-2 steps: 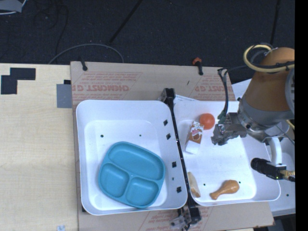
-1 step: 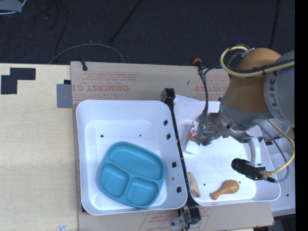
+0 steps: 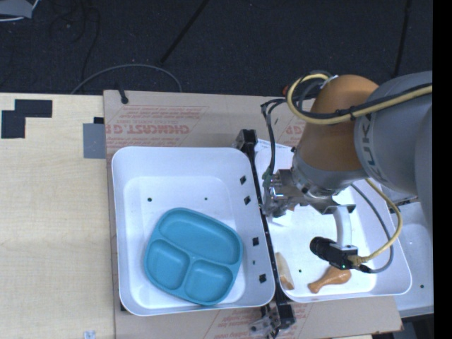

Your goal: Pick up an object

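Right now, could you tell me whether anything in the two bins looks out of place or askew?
Nothing looks spilled or damaged. The blue divided plate lies flat but skewed in the left bin.

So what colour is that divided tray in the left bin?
The divided tray is light blue all over, plain to see in the camera view from above.

A blue divided plate (image 3: 192,256) lies in the left bin (image 3: 134,168), toward its front edge. The grey arm (image 3: 395,129) reaches over the right bin (image 3: 399,277), covering most of it. Near that bin's front edge lie a tan drumstick-shaped toy (image 3: 329,280) and, by the front left corner, a pale bread-like piece (image 3: 284,270). The gripper (image 3: 277,198) hangs by the bin's left wall.
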Robot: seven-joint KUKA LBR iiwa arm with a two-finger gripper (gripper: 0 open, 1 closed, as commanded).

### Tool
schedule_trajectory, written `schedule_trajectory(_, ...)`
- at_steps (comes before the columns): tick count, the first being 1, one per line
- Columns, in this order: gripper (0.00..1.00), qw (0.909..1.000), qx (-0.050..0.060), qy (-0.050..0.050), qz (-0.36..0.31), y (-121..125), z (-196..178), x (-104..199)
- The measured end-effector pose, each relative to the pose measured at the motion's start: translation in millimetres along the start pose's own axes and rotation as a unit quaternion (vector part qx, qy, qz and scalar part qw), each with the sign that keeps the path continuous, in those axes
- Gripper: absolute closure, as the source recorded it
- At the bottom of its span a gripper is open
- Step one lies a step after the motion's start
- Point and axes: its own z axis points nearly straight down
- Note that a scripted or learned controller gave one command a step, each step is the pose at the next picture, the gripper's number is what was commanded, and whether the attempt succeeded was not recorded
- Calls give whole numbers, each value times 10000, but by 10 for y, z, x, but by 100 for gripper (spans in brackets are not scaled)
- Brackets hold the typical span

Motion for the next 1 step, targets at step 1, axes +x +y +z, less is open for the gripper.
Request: schedule_trajectory(1, 100, 10000, -8, -5, 3, 15, -117, 509)
